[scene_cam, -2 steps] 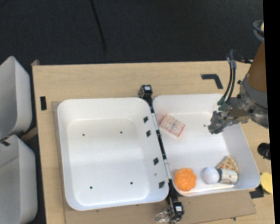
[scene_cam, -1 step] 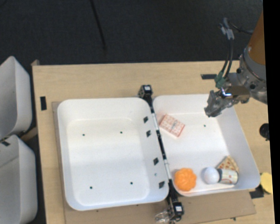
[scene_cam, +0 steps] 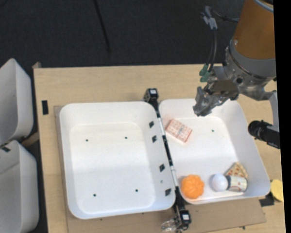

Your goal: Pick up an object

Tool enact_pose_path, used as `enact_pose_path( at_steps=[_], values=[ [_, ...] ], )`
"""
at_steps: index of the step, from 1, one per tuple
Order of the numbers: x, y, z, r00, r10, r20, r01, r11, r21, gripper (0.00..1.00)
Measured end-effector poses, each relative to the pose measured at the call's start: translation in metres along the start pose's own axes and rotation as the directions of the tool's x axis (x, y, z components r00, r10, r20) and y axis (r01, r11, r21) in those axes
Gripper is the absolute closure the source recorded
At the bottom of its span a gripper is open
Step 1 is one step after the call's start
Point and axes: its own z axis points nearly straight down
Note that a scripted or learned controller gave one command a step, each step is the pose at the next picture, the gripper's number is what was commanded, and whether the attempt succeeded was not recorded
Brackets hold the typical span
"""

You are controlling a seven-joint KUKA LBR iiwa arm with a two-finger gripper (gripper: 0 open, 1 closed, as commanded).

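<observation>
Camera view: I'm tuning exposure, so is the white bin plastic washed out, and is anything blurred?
Camera view: right bin is bright but unclipped; a soft shadow crosses the left bin top; gripper looks slightly soft; orange ball stays crisp.

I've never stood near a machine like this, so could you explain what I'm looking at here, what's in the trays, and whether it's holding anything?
You are looking down at a slant from one fixed camera above a wooden bench. The grey machine with the orange band is a robot arm reaching in from the right. At its tip sits a dark two-finger gripper, its "hand", above the far part of the right white plastic bin; nothing can be seen between its fingers. That bin holds a small pink patterned box, an orange ball, a white ball and a tan patterned wedge-shaped piece. The left white bin sits beside it.
</observation>
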Motion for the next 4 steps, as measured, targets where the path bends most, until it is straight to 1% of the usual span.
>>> enact_pose_path(
  at_steps=[1, 2, 3, 4],
  values=[
    [0.061, 0.0, -0.011, 1.0, 0.001, 0.0, -0.001, 1.0, 0.002, 1.0],
    [0.101, -0.009, -0.01, 1.0, 0.001, 0.0, -0.001, 1.0, 0.006, 1.0],
    [0.145, 0.009, 0.031, 1.0, 0.003, 0.001, -0.003, 1.0, 0.004, 1.0],
    [0.166, -0.008, -0.078, 1.0, 0.0, -0.005, 0.0, 1.0, -0.007, 1.0]
  ],
)
